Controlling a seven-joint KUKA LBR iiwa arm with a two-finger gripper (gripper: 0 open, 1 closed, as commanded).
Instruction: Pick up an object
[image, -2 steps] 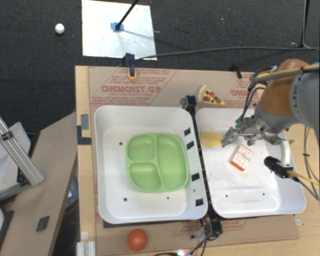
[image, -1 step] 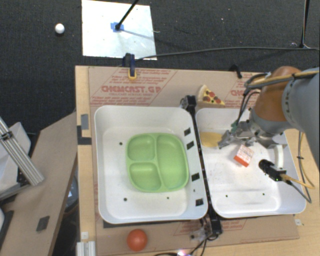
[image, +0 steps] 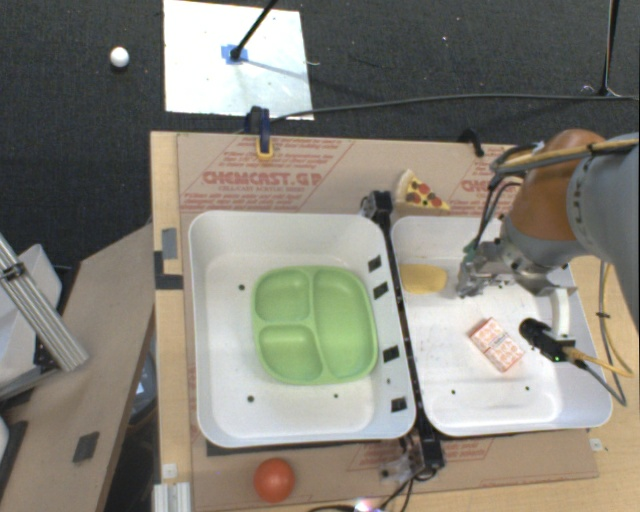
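- Yellow slab (image: 423, 278) lies flat in your right bin (image: 520, 410), just left of the claw (image: 470, 285), likely the target.
- Claw hangs low; you cannot tell its grip.
- Pink block (image: 497, 344) rests below-right, apart.

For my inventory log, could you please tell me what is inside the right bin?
The right bin holds a yellow piece and a pink patterned block. The pincer and arm cover its far right corner.
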